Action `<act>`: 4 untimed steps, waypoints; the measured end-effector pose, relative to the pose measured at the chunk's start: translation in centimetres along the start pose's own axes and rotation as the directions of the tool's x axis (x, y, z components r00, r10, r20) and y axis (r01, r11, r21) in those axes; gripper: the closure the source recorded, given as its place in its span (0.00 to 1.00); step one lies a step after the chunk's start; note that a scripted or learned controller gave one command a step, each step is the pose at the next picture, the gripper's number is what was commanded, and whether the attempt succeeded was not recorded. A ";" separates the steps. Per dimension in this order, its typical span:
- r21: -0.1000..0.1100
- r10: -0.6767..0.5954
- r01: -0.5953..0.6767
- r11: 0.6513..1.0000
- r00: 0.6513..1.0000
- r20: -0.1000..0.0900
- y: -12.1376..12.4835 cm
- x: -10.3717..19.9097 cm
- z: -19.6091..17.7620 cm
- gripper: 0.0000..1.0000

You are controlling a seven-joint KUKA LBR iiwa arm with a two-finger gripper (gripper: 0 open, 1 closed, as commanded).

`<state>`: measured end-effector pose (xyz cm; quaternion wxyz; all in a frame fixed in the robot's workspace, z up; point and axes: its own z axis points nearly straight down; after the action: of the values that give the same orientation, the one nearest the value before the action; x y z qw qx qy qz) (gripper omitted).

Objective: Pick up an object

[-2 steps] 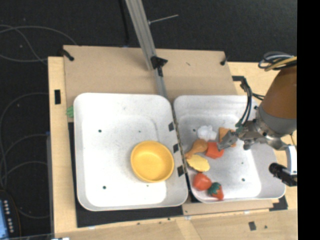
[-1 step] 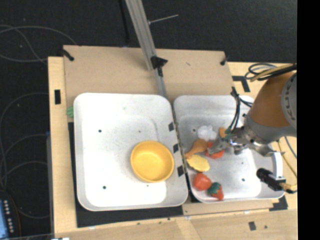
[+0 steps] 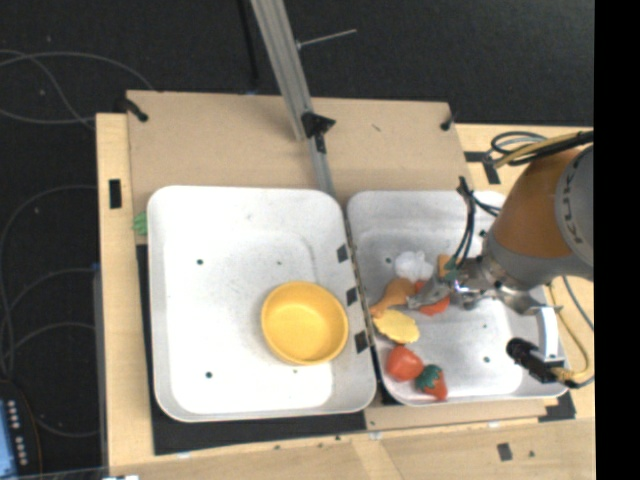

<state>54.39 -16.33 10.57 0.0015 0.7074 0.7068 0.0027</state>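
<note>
My gripper (image 3: pixel 437 294) is low over the middle of the right bin (image 3: pixel 480 368), reaching in from the right. A small red piece (image 3: pixel 436 308) lies right under its tip, and I cannot see whether it is held. Just left of the tip is an orange piece (image 3: pixel 397 291), with a white lump (image 3: pixel 410 264) behind it. A yellow piece (image 3: pixel 397 325) lies toward the front left. A red tomato-like thing (image 3: pixel 403 362) and a strawberry (image 3: pixel 432 381) sit near the bin's front edge.
A yellow bowl (image 3: pixel 304 322) stands upright in the left bin (image 3: pixel 220 238), near its right wall. A slanted metal pole (image 3: pixel 285 63) rises behind the bins. The back and right part of the right bin is bare white floor.
</note>
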 end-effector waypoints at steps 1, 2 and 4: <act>-0.010 0.004 -0.004 1.000 1.000 -0.002 0.3 0.0 -1.3 1.00; -0.001 -0.005 0.005 1.000 1.000 0.002 0.4 1.0 -6.4 1.00; 0.001 -0.010 0.010 1.000 1.000 0.000 1.7 6.7 -11.8 1.00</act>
<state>55.99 -9.62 22.38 0.0011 0.7038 0.7104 0.0021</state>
